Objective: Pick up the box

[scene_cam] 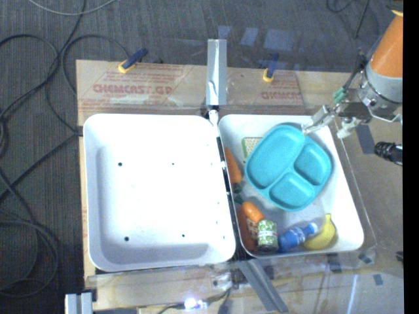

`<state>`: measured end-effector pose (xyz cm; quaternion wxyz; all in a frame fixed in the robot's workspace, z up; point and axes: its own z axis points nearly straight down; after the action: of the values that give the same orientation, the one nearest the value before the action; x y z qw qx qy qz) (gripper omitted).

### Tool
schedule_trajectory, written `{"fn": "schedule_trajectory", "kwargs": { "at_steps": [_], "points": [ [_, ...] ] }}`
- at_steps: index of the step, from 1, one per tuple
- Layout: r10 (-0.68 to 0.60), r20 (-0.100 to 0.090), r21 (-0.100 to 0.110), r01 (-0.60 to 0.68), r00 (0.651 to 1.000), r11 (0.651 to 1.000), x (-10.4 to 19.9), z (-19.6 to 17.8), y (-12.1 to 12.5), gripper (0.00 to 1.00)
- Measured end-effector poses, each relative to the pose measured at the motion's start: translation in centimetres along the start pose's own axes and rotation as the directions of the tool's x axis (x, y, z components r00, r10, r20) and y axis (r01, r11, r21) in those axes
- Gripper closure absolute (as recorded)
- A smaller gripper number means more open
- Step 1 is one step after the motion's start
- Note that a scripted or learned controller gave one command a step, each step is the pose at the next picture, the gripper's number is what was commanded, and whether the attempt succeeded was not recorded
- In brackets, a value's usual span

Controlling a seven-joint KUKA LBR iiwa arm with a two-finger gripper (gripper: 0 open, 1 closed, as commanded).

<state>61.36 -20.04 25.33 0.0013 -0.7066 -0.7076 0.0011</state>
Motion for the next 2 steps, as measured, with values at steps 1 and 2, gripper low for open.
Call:
{"fn": "schedule_trajectory", "kwargs": {
  "at_steps": [1, 2],
  "points": [
    [0.057, 0.006, -0.022, -0.057, 0.998, 0.998, 2.9, 12.5, 2.9, 0.00],
    [-0.101, 0.017, -0.032, 0.102, 0.995, 0.994, 6.8, 13.5, 5.2, 0.00]
  ]
}}
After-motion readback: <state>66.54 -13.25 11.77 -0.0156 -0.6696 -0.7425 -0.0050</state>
